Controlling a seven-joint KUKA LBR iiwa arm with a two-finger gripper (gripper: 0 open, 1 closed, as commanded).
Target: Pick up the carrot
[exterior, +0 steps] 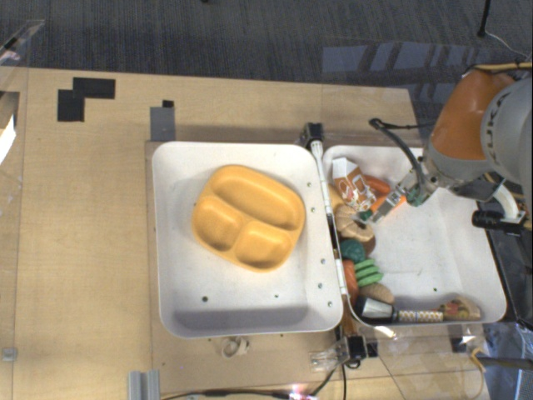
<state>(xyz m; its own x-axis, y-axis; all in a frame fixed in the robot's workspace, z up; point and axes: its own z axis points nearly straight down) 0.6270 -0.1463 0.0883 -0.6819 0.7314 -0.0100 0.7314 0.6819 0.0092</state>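
No legible text or labels anywhere

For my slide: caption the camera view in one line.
KUKA arm's gripper reaches among toy foods crowding the right bin; yellow divided tray fills the left bin.

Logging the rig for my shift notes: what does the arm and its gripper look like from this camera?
The arm is rounded and grey, with a broad orange band above the wrist. A dark cable loops along the wrist towards the gripper, which is slim, with orange and green parts.
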